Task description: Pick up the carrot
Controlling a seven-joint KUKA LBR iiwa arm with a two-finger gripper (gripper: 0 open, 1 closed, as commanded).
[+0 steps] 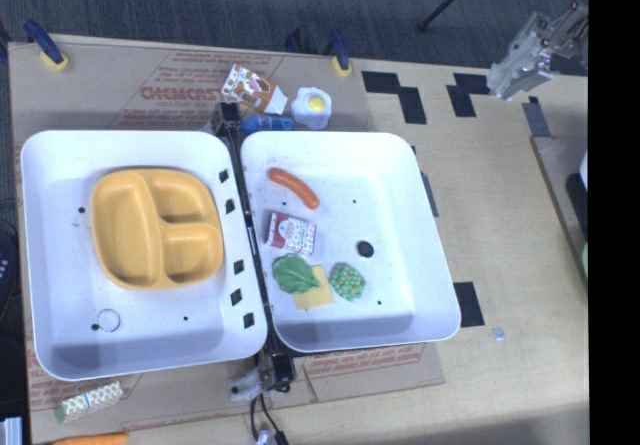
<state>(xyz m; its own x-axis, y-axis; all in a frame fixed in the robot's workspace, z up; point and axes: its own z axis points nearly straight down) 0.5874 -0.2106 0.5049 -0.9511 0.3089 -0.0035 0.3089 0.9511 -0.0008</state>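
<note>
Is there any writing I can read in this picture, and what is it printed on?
"CHEMCAST", faint red print on the cardboard sheet behind the left bin; the smaller lines near it are too blurred.
Red packet in the right bin: printing too small to read.
Carton behind the bins: print unreadable.

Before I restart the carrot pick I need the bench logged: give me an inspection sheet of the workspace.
Surface: bench bearing left bin and right bin.
Job's things: carrot lying in the right bin's upper left, untouched.
Clutter: yellow tray in left bin; red packet, green leaf, cheese slice, peas in right bin.
Grippers: gripper at upper right, off the bins.
Cables: black cable at front edge.
Surroundings: blue clamps.
</note>
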